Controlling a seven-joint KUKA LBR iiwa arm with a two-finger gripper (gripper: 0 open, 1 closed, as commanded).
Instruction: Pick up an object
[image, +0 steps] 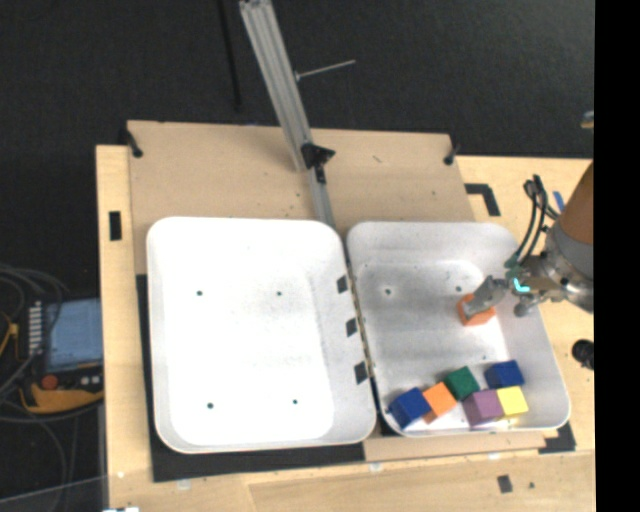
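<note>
The grey two-finger gripper (484, 302) is hanging over the right shallow white plastic bin (420, 260) — fingers pinching a small orange block (478, 314).

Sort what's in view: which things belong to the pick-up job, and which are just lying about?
Job:
gripper, over the right bin
orange block at the gripper
blue, orange, green, purple, yellow and dark blue blocks at the bin's near edge

Lying about:
left bin
blue box with cables
metal pole
</note>
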